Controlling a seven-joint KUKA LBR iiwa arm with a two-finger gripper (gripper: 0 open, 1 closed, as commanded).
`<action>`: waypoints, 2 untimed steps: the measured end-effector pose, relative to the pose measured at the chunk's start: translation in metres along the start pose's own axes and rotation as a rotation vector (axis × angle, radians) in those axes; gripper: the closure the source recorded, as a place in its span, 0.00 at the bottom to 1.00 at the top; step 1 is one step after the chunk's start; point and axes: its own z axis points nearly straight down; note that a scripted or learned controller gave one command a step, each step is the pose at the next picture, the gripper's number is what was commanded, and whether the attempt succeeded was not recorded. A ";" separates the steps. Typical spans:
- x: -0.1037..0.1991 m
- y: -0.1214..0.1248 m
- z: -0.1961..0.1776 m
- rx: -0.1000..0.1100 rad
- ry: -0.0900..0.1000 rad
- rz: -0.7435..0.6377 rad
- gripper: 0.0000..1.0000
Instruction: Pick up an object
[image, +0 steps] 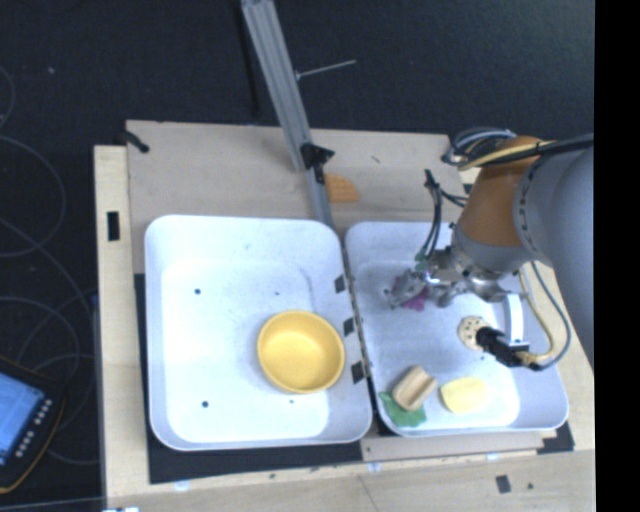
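My claw (412, 293) is low in the right bin (545, 415), by a purple object (440, 297); can't tell its grip state. Yellow block (464, 394) and tan piece (412, 386) at near wall. Yellow bowl (300, 351) in left bin (180, 300).

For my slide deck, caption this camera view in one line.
KUKA arm's claw hangs low in the right bin above scattered objects; a yellow bowl sits in the left bin.

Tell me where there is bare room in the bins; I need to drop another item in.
The left bin is bare around the yellow bowl. The right bin is crowded: the end effector mid-bin, a tan block and yellow piece along its near edge.
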 end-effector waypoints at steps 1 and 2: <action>-0.001 0.001 -0.013 -0.004 0.001 0.004 1.00; -0.009 0.004 -0.060 -0.006 0.002 0.000 1.00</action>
